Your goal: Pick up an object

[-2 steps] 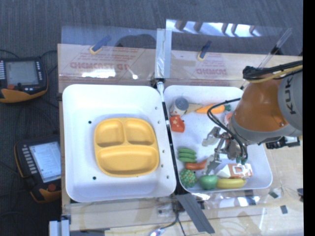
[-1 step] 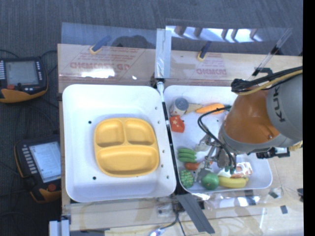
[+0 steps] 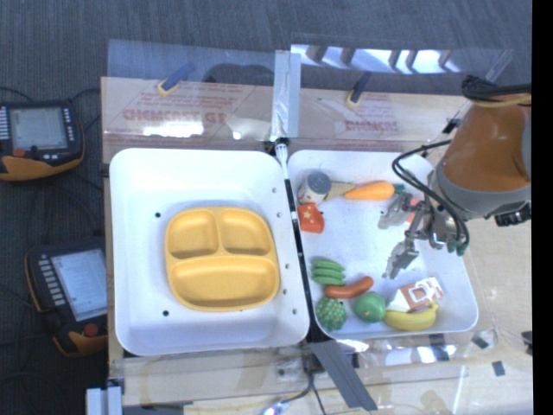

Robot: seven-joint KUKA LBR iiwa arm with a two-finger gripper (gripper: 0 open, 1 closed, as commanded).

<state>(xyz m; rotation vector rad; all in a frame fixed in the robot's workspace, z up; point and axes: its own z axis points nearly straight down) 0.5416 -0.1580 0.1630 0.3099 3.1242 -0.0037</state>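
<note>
My gripper (image 3: 398, 236) hangs over the right part of the right bin (image 3: 346, 232), fingers spread open with nothing between them. One finger (image 3: 393, 212) points toward the carrot (image 3: 370, 191) at the bin's back; the other finger (image 3: 401, 257) sits above the bare floor. Along the bin's front lie a small white and orange box (image 3: 421, 293), a banana (image 3: 410, 320), a green apple (image 3: 370, 307), a red sausage (image 3: 348, 288), broccoli (image 3: 331, 313) and green peas (image 3: 327, 271). A red piece (image 3: 311, 218) and a grey and white can (image 3: 317, 185) are at the bin's left.
The left bin (image 3: 138, 232) holds a yellow divided plate (image 3: 223, 256). The arm's orange band (image 3: 488, 145) looms over the right bin's back right corner. Two tablets (image 3: 39, 132) lie off the bench to the left.
</note>
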